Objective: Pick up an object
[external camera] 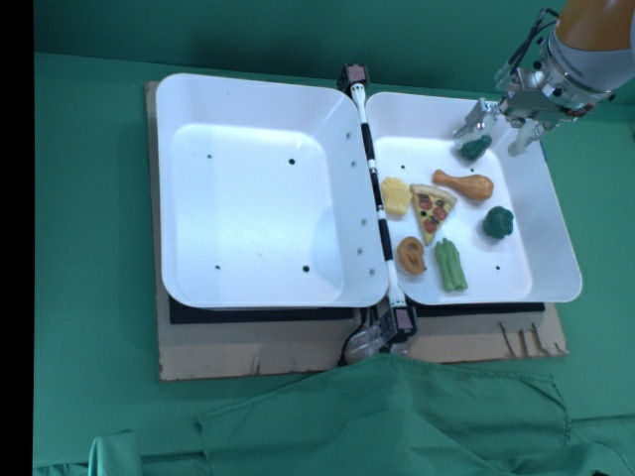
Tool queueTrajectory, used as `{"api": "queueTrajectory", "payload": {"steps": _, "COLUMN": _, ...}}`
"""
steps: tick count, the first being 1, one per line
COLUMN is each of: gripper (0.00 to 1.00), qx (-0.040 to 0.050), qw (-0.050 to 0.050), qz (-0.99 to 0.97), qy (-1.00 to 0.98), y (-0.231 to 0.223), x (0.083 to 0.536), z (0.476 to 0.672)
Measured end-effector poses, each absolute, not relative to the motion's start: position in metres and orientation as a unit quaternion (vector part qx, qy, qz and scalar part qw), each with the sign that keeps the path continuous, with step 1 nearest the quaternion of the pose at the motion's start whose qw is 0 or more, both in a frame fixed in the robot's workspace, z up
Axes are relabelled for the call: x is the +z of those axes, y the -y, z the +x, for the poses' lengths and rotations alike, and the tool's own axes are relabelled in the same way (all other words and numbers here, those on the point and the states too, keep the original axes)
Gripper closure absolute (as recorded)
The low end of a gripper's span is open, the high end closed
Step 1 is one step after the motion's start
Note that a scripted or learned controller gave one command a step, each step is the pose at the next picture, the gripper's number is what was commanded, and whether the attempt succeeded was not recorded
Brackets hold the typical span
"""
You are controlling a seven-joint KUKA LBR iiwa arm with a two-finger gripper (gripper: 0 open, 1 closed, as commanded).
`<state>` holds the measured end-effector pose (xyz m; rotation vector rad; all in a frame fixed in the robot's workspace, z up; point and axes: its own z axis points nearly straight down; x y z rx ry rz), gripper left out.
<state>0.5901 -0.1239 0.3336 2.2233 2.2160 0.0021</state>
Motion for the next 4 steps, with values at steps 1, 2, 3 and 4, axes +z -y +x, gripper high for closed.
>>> {"api": "queueTrajectory", "payload": {"steps": 1, "gripper": 0.00, "qx": -0.0022, "qw": -0.002, "qz": 0.710, "qy": -0.704, "y": 0.142, "x": 0.263, "z": 0.538}}
{"api": "queueTrajectory", "payload": {"steps": 2, "gripper": 0.00, "qx": 0.0020, "qw": 0.005, "qz": 0.708, "qy": -0.706, "y": 0.101, "x": 0.180, "z": 0.541}}
{"api": "queueTrajectory", "payload": {"steps": 3, "gripper": 0.00, "qx": 0.0036, "qw": 0.006, "qz": 0.708, "qy": -0.707, "y": 0.108, "x": 0.184, "z": 0.608}}
{"api": "queueTrajectory", "payload": {"steps": 4, "gripper": 0.00, "qx": 0.0037, "qw": 0.005, "qz": 0.708, "qy": -0.707, "y": 0.111, "x": 0.185, "z": 0.615}}
